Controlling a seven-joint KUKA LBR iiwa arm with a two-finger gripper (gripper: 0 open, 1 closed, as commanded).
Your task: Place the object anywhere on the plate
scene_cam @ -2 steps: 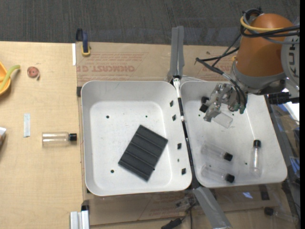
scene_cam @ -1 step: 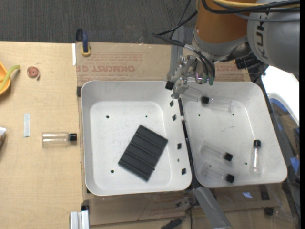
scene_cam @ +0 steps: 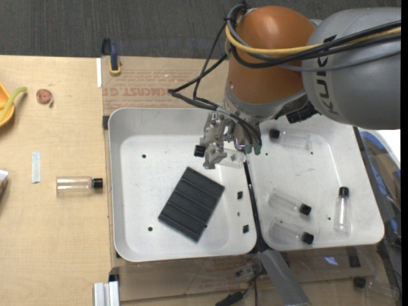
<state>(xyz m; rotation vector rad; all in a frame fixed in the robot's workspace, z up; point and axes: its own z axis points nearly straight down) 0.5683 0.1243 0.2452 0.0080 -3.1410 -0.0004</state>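
Gripper [scene_cam: 223, 150] above the left bin [scene_cam: 127, 132], close to the dark ribbed plate [scene_cam: 191, 204].

Clear vials [scene_cam: 290, 204] with black caps lie in the right bin, well apart from the plate. A vial looks light, stiff, slippery and maybe fragile; better take it across the middle of its body. I cannot tell the gripper's state.
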